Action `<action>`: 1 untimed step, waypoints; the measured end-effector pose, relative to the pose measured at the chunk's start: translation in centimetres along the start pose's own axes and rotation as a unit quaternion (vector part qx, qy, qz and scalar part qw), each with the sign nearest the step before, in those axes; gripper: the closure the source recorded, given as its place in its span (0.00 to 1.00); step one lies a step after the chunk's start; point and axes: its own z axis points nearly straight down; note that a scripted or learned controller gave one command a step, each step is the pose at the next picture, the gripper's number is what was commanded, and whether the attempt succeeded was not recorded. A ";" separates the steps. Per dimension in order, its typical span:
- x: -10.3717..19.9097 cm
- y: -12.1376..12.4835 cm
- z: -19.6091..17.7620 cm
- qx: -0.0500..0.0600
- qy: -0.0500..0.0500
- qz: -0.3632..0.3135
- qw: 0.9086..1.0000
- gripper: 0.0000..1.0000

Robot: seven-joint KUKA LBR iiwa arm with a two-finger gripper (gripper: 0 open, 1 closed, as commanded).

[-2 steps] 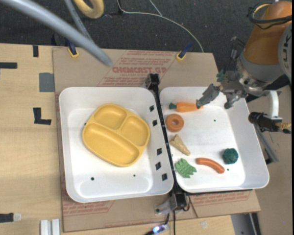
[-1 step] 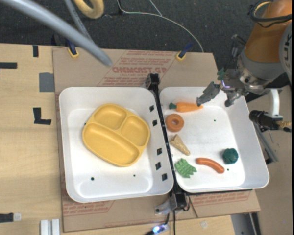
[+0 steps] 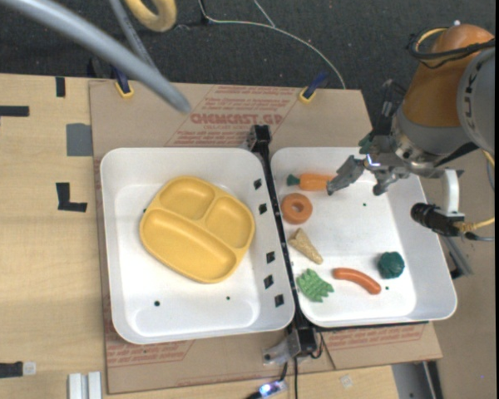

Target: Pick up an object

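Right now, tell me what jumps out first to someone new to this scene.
The big yellow divided plate grabs the eye first, lying alone in the left bin. Next comes the scatter of toy food in the right bin: a carrot, a donut, a sausage and green pieces. The claw hangs open above that bin's far side, holding nothing.

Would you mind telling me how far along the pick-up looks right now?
Nothing is lifted yet. The claw hangs open over the right bin, beside the carrot, with nothing between its fingers. The doughnut, sausage and other toys lie untouched. Closing on an object and raising it remain.
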 end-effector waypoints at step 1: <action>0.4 -0.8 5.0 0.000 0.000 0.000 1.000 0.00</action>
